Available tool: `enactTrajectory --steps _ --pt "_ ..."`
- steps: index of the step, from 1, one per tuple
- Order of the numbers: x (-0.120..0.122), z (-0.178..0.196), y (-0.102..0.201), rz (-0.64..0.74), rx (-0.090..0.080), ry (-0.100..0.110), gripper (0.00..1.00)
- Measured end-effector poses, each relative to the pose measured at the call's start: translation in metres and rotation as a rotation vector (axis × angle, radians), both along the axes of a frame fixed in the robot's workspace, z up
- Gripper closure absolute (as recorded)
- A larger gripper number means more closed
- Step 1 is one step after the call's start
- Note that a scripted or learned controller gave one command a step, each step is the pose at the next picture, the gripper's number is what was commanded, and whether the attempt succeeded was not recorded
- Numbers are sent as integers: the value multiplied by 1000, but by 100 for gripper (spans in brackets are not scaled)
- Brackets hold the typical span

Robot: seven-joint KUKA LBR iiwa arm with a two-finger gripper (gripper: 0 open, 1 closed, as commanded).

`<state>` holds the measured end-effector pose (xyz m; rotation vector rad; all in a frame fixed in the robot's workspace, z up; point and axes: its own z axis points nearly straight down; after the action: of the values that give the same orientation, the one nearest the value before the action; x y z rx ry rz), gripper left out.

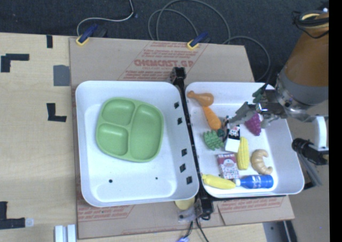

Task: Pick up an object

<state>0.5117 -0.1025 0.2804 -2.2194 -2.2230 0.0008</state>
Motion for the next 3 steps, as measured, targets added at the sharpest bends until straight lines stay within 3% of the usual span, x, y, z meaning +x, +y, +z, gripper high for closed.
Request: enactTrajectory --steps 1,2,3 --pt "3 -108 -41 -5 1 11 0" --pt "-21 -192 -51 -5 5 -10 0" --pt "-18 -177 -50 1 4 -14 100"
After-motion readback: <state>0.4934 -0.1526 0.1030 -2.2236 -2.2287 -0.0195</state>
